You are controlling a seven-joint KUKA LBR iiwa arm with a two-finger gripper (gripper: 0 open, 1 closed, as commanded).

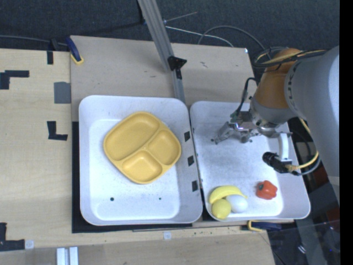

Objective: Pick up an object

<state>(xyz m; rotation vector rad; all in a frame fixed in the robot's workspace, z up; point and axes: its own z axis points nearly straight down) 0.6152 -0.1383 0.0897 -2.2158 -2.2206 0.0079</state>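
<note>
The claw (pixel 234 132) hangs over the bare upper part of the right bin (pixel 220 164), its fingers spread apart with nothing between them, so nothing is picked up yet. The pickable things lie in that bin's near corner, well away from the claw: a banana (pixel 225 192), a lemon (pixel 221 208) and a white egg (pixel 238 203) touching one another, with a red pepper (pixel 266 189) just beside them. The whole grasp is still to do
</note>
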